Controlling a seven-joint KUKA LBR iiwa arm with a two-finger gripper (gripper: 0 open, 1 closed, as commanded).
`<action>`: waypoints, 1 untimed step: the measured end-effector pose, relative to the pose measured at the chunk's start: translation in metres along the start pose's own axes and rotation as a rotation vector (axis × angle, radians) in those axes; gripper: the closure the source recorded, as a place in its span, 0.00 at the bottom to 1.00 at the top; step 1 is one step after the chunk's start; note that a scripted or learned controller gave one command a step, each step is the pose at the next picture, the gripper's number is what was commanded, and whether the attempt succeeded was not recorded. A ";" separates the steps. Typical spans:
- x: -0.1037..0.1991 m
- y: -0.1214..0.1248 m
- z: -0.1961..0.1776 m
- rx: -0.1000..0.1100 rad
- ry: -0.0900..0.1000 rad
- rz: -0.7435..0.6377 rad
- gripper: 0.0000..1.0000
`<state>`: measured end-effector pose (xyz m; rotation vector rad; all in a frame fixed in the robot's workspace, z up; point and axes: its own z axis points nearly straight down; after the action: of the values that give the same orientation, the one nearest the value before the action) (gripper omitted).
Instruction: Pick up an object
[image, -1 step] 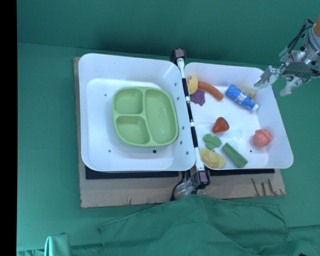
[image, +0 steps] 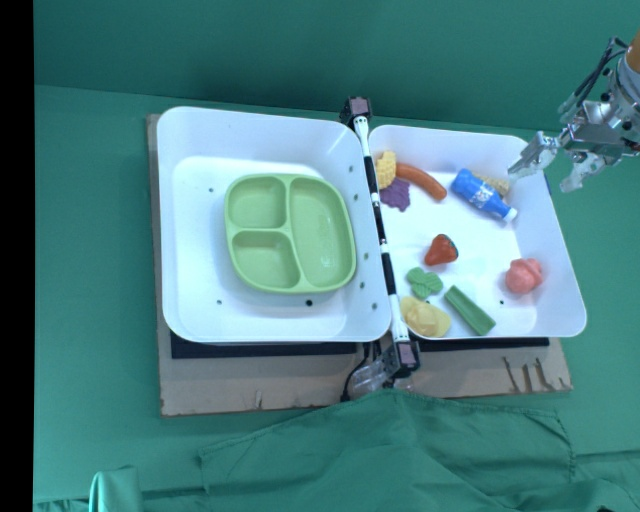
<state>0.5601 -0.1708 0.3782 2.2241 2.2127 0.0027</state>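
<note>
The right white bin (image: 560, 262) holds several toy foods: a blue bottle (image: 482, 194), an orange hot dog (image: 421, 181), a purple piece (image: 396, 195), a yellow corn piece (image: 385, 169), a red strawberry (image: 441, 250), a pink piece (image: 523, 275), a green clover leaf (image: 424, 283), a green stick (image: 469, 310) and a yellow piece (image: 427, 318). My gripper (image: 553, 168) hangs above the bin's far right corner, open, with nothing between its fingers.
The left white bin (image: 190, 150) holds a light green divided plate (image: 290, 233). A black and white divider bar (image: 378, 225) runs between the bins. Both bins rest on cardboard (image: 200, 385) over green cloth, with a folded cloth (image: 400, 455) at the front.
</note>
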 end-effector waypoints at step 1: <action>-0.001 0.004 0.040 0.003 -0.001 -0.001 0.00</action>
<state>0.5640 -0.1724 0.3385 2.2244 2.2151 -0.0014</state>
